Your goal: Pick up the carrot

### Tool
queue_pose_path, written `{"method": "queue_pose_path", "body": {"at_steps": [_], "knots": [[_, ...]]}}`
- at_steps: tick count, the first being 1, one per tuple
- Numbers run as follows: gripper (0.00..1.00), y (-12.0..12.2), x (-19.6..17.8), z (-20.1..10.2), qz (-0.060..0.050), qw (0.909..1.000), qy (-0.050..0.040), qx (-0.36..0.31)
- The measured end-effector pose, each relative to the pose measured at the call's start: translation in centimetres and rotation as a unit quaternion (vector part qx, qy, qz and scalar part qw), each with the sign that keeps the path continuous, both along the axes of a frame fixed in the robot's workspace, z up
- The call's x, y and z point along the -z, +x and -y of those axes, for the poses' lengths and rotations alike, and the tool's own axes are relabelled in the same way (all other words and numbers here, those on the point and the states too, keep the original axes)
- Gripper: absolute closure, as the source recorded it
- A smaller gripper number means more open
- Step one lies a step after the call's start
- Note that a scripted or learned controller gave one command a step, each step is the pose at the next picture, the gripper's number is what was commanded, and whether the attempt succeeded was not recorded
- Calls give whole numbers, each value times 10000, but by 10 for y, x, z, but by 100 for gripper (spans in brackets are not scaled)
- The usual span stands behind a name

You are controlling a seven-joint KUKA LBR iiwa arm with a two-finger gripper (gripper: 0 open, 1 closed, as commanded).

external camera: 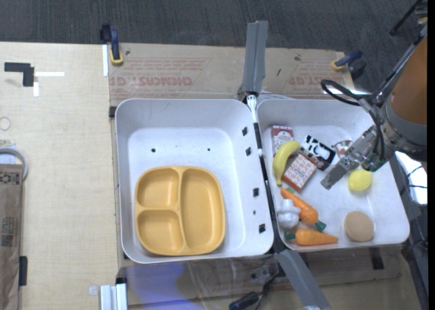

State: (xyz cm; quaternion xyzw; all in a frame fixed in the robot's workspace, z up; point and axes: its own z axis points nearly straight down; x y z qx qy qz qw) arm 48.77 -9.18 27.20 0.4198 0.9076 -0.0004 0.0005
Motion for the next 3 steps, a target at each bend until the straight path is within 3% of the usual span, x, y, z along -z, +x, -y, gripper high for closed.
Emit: {"method": "queue_pose_path", "body": {"at_steps": [1,2,3], "knots": [[0,-9,81,-33,-1,9957,5,-923],[0,13,167,9,39,9983,-15,-584],[0,-3,174,13,113,9906,-68,-1364]]}}
